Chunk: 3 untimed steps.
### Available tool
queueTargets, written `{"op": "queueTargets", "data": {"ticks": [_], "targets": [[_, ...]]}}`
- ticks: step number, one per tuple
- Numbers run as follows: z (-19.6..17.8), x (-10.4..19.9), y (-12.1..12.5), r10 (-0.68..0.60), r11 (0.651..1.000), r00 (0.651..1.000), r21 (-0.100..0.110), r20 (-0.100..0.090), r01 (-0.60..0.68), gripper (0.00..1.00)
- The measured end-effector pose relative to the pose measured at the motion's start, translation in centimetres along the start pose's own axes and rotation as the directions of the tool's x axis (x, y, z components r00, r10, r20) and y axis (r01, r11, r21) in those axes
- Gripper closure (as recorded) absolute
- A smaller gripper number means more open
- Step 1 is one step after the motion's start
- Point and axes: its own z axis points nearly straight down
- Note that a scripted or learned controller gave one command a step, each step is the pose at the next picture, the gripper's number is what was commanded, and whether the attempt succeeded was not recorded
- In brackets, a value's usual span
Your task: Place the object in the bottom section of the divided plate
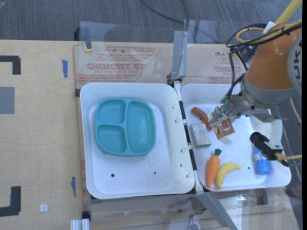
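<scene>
The gripper (221,120) hovers low in the right bin (276,176), beside the sausage (202,117) and a brown piece (224,130); its opening is unclear. The teal plate (125,127) sits in the left bin (144,183) on the wooden counter (38,143).

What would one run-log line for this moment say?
end effector: over right bin, at sausage | divided plate: left bin, nothing placed yet

grey arm (268,92) with a broad orange band, black cables looped above, yellow hose alongside.
</scene>
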Motion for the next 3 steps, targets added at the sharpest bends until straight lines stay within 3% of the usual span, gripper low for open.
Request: {"op": "queueTargets", "data": {"ticks": [1, 2, 3], "targets": [[-1.5, 9.4, 2.3, 0.064, 0.998, 0.998, -0.003, -0.001, -0.064, 1.0], [7.5, 16.8, 6.5, 0.091, 0.996, 0.996, 0.003, -0.001, -0.091, 1.0], [7.4, 16.8, 6.5, 0.091, 0.996, 0.996, 0.003, -0.001, -0.091, 0.0]]}}
